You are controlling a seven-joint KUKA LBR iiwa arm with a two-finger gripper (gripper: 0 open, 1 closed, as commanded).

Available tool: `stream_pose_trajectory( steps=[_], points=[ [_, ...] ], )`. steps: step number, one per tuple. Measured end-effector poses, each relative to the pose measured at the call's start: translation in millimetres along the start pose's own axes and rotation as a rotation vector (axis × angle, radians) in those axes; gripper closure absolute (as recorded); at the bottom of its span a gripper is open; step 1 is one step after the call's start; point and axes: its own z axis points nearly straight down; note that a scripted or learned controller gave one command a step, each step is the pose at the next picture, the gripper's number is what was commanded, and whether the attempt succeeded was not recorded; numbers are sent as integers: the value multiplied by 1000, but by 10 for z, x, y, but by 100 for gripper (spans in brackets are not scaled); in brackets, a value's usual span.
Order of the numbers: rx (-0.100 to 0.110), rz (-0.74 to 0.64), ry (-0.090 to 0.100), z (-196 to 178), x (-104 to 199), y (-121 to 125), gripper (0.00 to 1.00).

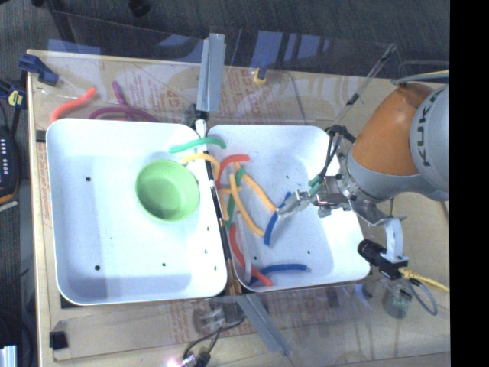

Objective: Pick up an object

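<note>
The right bin (317, 147) holds a tangle of bendy strips: a red one (231, 161), a yellow one (257, 193), a green one (239, 180) and a blue one (270, 228). Another blue strip (284, 268) lies near the bin's front wall. My gripper (287, 207) reaches in from the right and hangs low over the middle of this bin, its tip right at the upper end of the blue strip. A short blue piece (286, 199) shows just beside the tip. Whether anything is gripped is not visible.
The left bin (84, 277) holds a green bowl (167, 190). A green strip (188, 146) and a yellow one lie over the divide between the bins. Red and purple tubes (114, 113) lie on the bench behind the left bin. Cables trail at the arm's base, front right.
</note>
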Motion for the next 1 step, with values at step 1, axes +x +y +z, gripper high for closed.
stream_pose_trajectory(
  steps=[1],
  points=[
    [-4,-23,-9,988,734,446,0]
  ],
)
